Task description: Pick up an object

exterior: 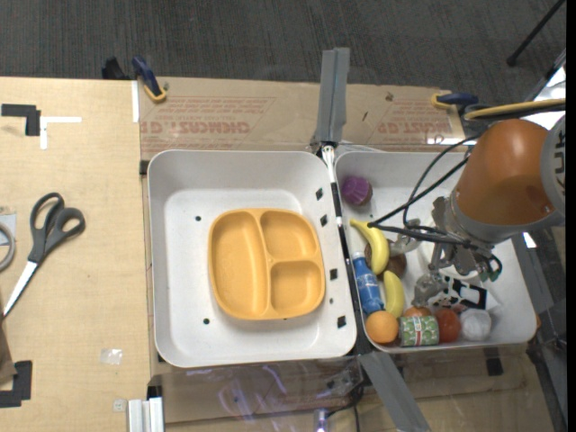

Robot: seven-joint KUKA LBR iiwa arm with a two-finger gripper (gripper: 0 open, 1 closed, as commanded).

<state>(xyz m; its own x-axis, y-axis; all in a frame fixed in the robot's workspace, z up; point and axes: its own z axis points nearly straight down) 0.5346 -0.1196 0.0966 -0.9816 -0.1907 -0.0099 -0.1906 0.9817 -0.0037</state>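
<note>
From above, the grey arm with its orange band (500, 174) reaches into the right white bin (515, 329). Its two-finger gripper (456, 282) hangs low there; whether it is apart or together cannot be told. Left of it lie two yellow bananas (375, 246), a blue tube (367, 284) and a purple ball (357, 189). Just below-left sit an orange fruit (382, 327), a green can (418, 329) and a red tomato (448, 324). Far left, the other bin holds a yellow divided plastic plate (267, 264).

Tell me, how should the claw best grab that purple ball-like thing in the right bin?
Probably straight from above, fingers closing across the middle of the purple ball. It looks round, so any pair of opposite sides should do, and it lies apart from the bananas near the bin's far corner. The divider wall stands close on one side, so the fingers may fit better along it.
</note>
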